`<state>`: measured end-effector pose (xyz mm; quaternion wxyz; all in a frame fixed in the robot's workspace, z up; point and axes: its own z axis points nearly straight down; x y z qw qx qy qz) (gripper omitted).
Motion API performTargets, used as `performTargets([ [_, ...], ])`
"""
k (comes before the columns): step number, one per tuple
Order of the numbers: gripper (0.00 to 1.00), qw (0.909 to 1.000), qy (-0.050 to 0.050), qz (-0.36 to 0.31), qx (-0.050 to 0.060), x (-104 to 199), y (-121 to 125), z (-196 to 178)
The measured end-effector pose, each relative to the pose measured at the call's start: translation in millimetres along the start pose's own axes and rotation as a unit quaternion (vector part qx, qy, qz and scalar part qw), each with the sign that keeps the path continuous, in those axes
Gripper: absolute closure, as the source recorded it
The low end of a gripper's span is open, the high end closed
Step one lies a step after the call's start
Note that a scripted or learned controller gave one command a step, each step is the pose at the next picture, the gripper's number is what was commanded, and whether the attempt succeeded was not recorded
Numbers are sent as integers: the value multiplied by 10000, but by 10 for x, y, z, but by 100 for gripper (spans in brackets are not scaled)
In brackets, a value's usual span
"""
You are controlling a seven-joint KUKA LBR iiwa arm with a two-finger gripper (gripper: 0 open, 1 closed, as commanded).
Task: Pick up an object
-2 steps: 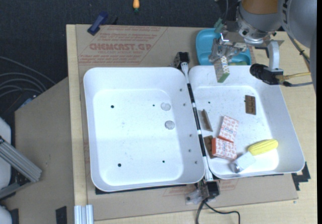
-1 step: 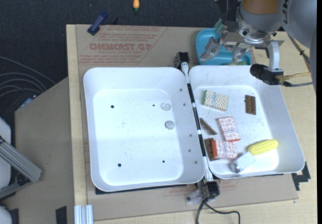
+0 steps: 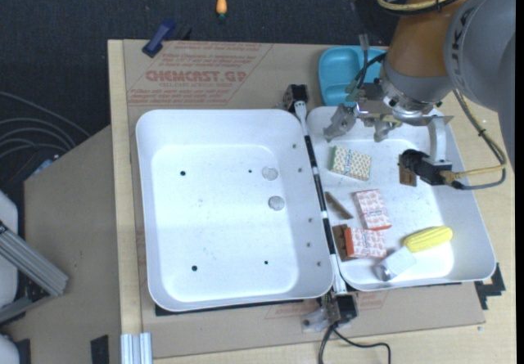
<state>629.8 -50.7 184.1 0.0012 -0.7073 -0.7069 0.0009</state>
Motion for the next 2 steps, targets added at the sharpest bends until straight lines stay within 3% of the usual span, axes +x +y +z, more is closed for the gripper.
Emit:
performTargets([
  [1, 0, 10000, -7, 7, 12, -973, 117, 788],
  [2, 0, 10000, -3, -8, -23, -660, 374, 993],
])
